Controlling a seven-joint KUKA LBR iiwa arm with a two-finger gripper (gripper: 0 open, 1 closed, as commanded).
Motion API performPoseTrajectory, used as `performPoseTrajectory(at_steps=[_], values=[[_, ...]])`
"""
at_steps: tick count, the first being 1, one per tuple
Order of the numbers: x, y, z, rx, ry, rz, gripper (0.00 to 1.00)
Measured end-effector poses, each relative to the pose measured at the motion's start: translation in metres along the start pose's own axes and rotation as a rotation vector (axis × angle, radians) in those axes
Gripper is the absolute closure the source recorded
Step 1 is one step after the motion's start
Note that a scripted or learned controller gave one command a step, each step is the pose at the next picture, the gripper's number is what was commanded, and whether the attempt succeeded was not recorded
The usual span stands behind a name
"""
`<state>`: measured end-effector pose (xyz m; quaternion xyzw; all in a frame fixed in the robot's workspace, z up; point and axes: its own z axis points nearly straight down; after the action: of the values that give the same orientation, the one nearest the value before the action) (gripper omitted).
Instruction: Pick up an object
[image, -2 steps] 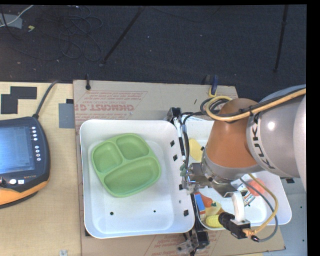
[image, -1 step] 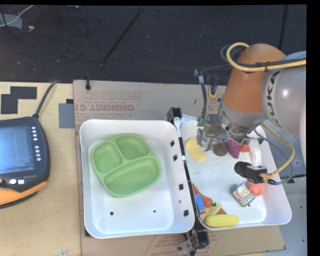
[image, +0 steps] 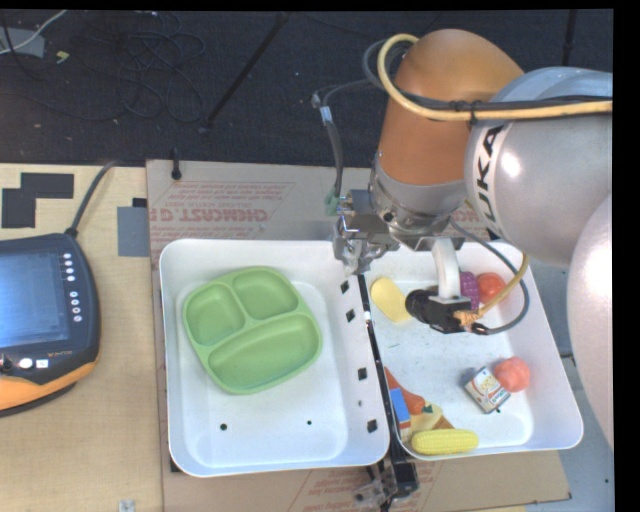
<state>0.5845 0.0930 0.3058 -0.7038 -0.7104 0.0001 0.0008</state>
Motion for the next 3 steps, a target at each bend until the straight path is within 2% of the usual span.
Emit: performPoseTrajectory(at_steps=[1, 2, 3], values=[[0.073, 0.030, 0.122, 0.017, -0.003, 0.004, 1.00], [0.144, 0.062, 0.072, 0.000, -0.001, 0.004, 1.00], [0.149, 0.062, 0.028, 0.003, -0.003, 0.008, 1.00]])
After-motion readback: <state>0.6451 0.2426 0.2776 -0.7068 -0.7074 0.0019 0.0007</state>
